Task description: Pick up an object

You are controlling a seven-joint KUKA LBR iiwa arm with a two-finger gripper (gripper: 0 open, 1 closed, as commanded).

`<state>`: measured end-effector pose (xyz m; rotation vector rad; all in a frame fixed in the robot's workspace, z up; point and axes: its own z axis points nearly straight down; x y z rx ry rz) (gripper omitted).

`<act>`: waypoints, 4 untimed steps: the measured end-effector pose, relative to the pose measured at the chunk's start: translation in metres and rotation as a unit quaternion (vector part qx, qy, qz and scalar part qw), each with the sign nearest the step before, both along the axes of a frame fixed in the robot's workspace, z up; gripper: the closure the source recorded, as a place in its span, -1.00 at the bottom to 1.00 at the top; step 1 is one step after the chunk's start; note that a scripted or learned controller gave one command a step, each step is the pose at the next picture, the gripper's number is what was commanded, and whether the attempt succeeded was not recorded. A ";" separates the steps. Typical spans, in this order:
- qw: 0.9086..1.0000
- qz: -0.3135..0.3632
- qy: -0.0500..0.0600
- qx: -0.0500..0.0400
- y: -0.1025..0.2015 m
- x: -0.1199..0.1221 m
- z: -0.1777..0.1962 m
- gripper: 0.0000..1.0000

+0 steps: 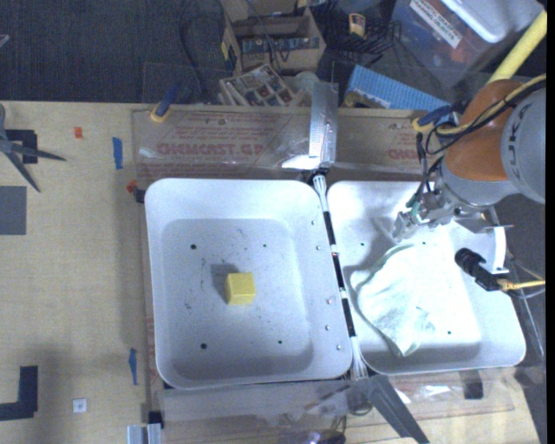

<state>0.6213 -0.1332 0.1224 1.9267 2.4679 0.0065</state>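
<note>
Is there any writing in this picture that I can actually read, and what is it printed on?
"CHEMCAST GP", roughly, in faint red letters seen through the clear sheet behind the left bin; the reading is unsure.
A second red print on the sheet behind the right bin: too blurred to read.
White label on the dark thing at the top: too small to read.
Yellow block, crumpled cloth: no writing.

Red print on clear plastic sheet (pixel 227 143) at 12 o'clock above left bin (pixel 165 260): blurred, roughly "CHEMCAST GP". More red print on the strip above right bin (pixel 503 347), unreadable. Arm (pixel 529 147) shows letters "UK", cut off.
</note>
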 end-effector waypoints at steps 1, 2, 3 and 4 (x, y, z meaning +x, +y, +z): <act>1.000 -0.002 -0.003 -0.001 -0.002 0.001 0.011 1.00; 1.000 -0.003 -0.006 -0.002 -0.004 0.002 0.022 1.00; 1.000 -0.005 -0.009 -0.003 -0.006 0.003 0.033 1.00; 1.000 -0.006 -0.012 -0.004 -0.008 0.004 0.044 1.00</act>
